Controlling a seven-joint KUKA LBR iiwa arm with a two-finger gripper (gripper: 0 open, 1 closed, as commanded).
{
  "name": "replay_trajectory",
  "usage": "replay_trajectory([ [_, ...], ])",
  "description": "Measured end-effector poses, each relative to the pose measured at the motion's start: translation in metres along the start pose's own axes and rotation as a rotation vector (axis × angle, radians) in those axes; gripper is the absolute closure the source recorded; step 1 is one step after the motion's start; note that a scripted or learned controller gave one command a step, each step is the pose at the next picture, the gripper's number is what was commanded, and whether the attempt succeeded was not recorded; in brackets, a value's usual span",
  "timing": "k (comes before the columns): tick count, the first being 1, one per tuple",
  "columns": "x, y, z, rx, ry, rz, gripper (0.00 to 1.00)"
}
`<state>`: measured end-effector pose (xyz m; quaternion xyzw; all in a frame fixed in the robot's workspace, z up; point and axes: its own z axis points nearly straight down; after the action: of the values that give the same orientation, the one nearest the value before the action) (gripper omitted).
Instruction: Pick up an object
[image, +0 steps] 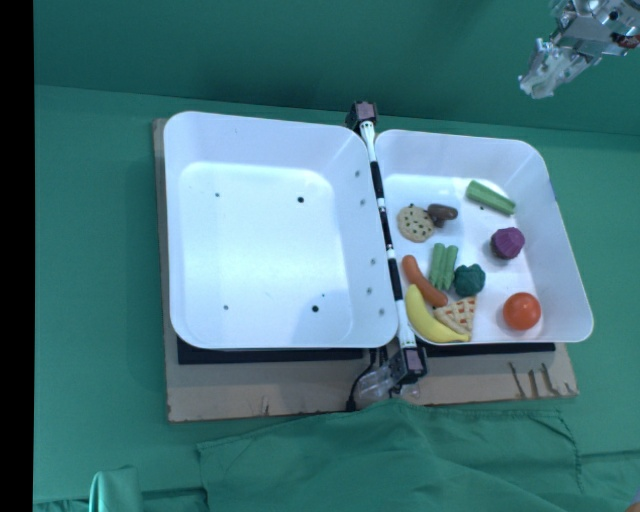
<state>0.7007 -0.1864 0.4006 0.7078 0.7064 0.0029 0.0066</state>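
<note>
The right bin (530, 165) holds several toy foods: a green cucumber piece (489, 196), a purple cabbage (507, 242), an orange tomato (521, 311), broccoli (469, 279), green beans (442, 265), a carrot (424, 282), a banana (430, 321), a waffle wedge (459, 314), a cookie (414, 223) and a brown mushroom (442, 212). My gripper (541, 82) hangs high at the top right, beyond the bin's far right corner and well apart from every object. Nothing sits between its fingers.
The left bin (200, 140) lies beside the right one, joined by a black-and-white divider strip (380, 205). Both rest on a brown board (250, 400) over green cloth. A cloth fold (400, 460) bunches up at the front.
</note>
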Motion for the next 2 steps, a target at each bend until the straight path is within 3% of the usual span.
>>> replay_trajectory([
  [2,-0.001,0.0,-0.057,0.005,0.0,0.001,1.0],
])
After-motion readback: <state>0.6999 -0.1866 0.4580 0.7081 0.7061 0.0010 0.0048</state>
